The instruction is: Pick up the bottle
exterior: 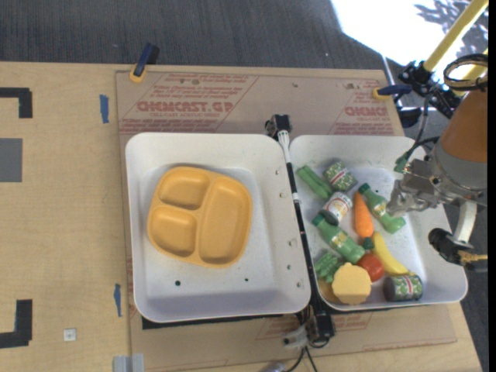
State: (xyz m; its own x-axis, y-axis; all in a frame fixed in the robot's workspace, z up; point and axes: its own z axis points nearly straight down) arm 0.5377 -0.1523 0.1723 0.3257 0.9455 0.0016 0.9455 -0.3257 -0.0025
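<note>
Camera view shows my metal two-finger gripper (404, 196) low over the right white bin (449, 285), just beside a small green plastic bottle (381, 210); whether it's clamped or spread, I cannot tell. Crowding worries me: the orange carrot (363, 215) touches that bottle and could get nudged or pinched instead.

Two white bins: left one (139, 231) with one yellow divided plate (200, 214), right one (446, 285) with perhaps four green bottles (314, 181), two green-labelled cans (339, 175), one white can (337, 206), one carrot (363, 215), one banana (390, 257), one tomato (372, 266), one yellow block (351, 283)
</note>
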